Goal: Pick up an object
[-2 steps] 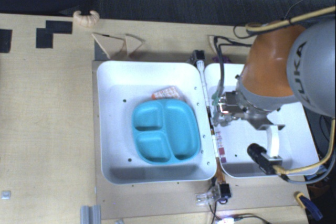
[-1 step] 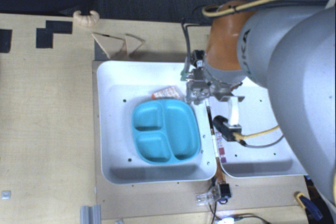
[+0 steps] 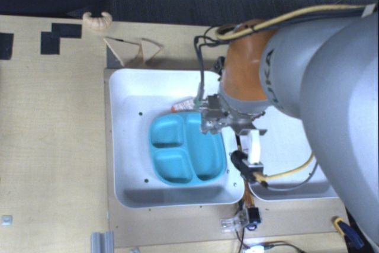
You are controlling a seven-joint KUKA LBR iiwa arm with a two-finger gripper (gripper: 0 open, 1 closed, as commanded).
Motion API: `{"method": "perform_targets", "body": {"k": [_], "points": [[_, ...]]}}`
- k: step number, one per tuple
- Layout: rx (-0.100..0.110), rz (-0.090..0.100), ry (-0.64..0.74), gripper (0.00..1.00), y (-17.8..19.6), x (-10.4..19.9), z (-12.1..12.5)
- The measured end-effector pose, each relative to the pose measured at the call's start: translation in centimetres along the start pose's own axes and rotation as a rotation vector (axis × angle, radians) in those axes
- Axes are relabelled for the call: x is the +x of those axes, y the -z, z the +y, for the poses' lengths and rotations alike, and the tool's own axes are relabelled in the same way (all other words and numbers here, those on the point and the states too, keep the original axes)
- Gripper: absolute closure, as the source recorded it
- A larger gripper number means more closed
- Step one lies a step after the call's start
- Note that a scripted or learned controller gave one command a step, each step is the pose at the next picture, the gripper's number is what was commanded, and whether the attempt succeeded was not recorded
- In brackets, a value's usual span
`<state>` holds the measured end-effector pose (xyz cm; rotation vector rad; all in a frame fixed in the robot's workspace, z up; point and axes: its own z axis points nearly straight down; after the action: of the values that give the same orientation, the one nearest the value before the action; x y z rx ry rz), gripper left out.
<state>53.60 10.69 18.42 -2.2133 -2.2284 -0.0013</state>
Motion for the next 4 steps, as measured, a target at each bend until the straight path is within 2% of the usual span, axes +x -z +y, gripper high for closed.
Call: {"method": "perform_targets", "body": {"k": [1,2,3,4], "points": [[0.0,0.0,0.0,0.0,0.0,0.0,0.0],[-0.01,0.003,-0.001,0.0,-8.2,1.0,-3.9],[-0.004,0.027,0.012,1.0,-7.0,2.3,-4.0],[-0.003,0.001,-0.001,1.0,2.9,4.8,-1.2]]}}
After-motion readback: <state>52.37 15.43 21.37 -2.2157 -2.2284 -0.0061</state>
